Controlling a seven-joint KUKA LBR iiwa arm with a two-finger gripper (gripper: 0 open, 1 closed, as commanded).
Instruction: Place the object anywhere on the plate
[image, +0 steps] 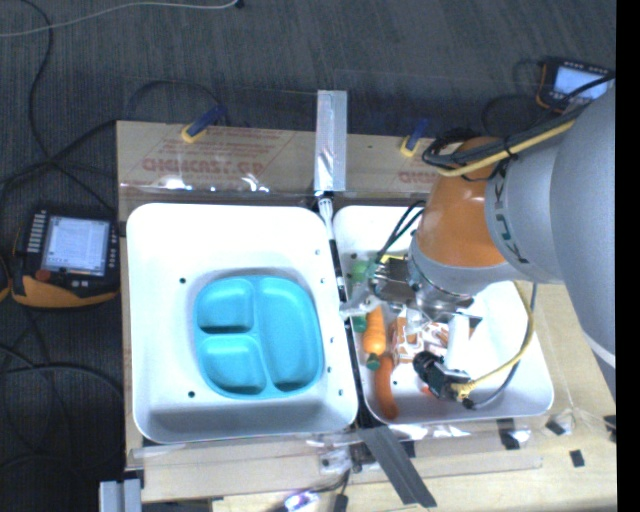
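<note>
A blue plate (255, 332) with three compartments lies in the left white bin (160, 240). In the right white bin (535, 385), an orange carrot (374, 335) lies near the left wall, with a longer orange-red piece (384, 388) just below it. My gripper (428, 345) hangs low over this bin, just right of the carrot, under the arm's orange band (455, 220). Its lower parts merge with the clutter beneath, so what it touches is unclear.
A small green item (358, 270) sits at the right bin's upper left. A red-and-white printed item (406, 338) lies under the gripper. A yellow cable (500, 375) loops by the wrist. A raised divider (340, 300) separates the bins. A handheld pendant (68, 250) rests left of the bench.
</note>
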